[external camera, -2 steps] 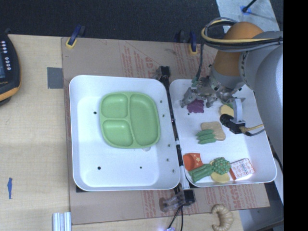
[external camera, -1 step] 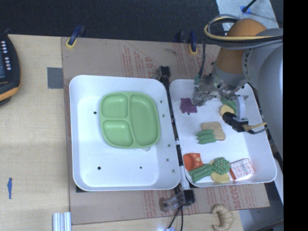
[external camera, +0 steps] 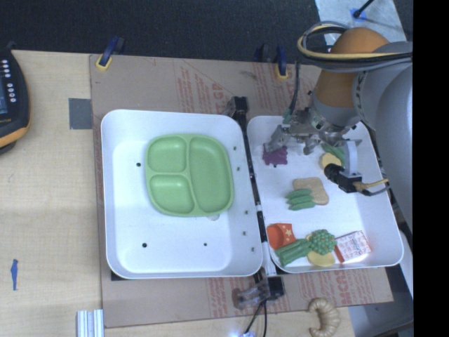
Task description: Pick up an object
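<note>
The gripper (external camera: 300, 133) is seen low over the far end of the right bin (external camera: 382, 206), hung from the grey arm with its orange band (external camera: 349, 69). Whether it is spread or pressed together cannot be told, as the tips are lost in the wrist hardware. A purple toy (external camera: 275, 154) lies just beside and below the gripper at the bin's far-left corner; contact cannot be confirmed, and nothing is seen pinched. Further toys are scattered in the same bin: a yellow piece (external camera: 330, 161) partly covered by a black part of the arm, a tan slice (external camera: 313, 189) with green pods (external camera: 300, 200) lying on its left edge, and a near-end cluster — a red piece (external camera: 280, 234), a green broccoli-like piece (external camera: 321, 241) and a red-and-white packet (external camera: 353, 246). In the left bin (external camera: 126, 188) a green divided plate (external camera: 189, 175) is set toward the far side, well apart from the gripper. A tan curled object (external camera: 325, 316) lies on the bench outside the bins.
</note>
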You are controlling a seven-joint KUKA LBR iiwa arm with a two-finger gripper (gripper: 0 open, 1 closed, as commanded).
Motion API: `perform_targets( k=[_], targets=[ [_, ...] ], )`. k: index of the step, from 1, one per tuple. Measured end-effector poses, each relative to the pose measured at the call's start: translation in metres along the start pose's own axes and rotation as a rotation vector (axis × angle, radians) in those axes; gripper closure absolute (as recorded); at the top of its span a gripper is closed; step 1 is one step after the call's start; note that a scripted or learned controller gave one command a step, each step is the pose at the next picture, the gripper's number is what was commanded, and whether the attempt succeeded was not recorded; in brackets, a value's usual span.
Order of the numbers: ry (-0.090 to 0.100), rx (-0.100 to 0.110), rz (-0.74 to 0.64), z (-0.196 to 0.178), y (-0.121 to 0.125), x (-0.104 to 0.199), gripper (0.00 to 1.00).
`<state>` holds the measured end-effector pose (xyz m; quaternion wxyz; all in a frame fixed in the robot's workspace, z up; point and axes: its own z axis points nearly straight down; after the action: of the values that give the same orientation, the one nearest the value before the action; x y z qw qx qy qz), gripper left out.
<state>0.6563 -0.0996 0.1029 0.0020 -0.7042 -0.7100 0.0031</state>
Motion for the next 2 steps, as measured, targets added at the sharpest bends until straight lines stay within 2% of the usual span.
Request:
perform_targets(
  k=[2],
  targets=[
    [0.001, -0.001, 0.0, 0.0107, -0.0001, 0.0068, 0.0]
  ],
)
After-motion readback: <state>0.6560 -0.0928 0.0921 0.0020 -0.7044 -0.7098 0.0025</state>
